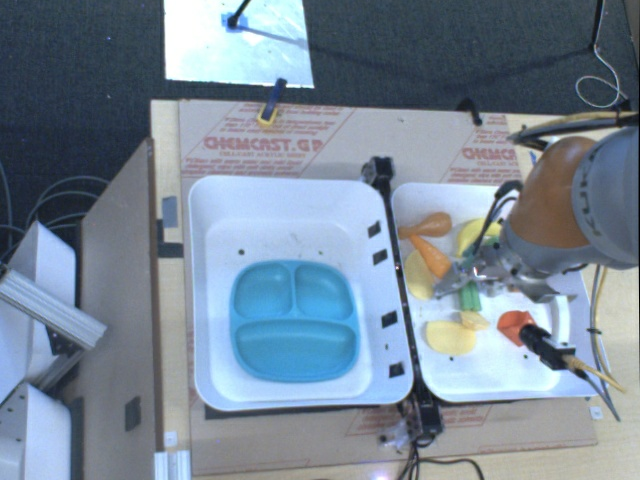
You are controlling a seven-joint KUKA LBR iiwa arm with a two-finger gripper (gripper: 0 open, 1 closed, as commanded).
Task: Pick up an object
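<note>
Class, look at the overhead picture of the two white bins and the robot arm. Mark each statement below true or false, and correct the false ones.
1. The blue divided tray lies in the left bin. True.
2. The orange carrot lies in the left bin. False: it lies in the right bin, near the wall between the bins.
3. The arm reaches over the right bin. True.
4. The gripper hangs over the blue divided tray. False: it is over the toy food in the right bin, by a green piece.
5. A red piece lies in the right bin. True.
6. The blue divided tray holds the yellow pieces. False: a yellow piece lies in the right bin.
</note>
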